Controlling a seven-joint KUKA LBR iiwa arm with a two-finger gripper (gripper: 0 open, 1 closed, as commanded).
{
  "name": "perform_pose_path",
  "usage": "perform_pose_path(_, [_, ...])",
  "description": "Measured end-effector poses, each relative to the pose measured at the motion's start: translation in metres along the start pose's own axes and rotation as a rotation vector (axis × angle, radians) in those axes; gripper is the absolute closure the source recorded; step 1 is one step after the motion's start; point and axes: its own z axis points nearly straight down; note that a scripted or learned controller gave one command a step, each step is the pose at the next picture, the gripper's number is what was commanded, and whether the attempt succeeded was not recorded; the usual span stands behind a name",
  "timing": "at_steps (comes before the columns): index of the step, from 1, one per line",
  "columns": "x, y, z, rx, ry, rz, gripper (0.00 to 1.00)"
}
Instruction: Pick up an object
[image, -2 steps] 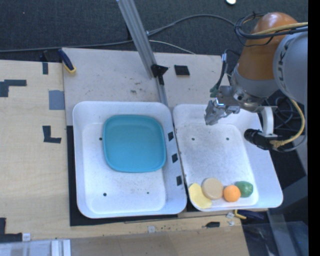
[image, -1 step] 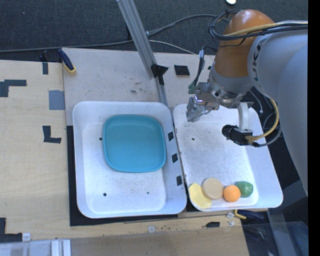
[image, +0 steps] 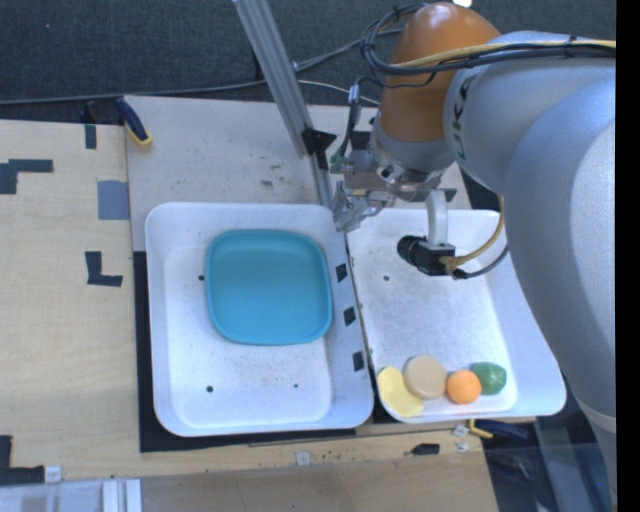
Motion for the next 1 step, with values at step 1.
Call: perform_pose_path(1, [0.0455,0.0003,0.0067,0.0,0.001,0.001,1.0])
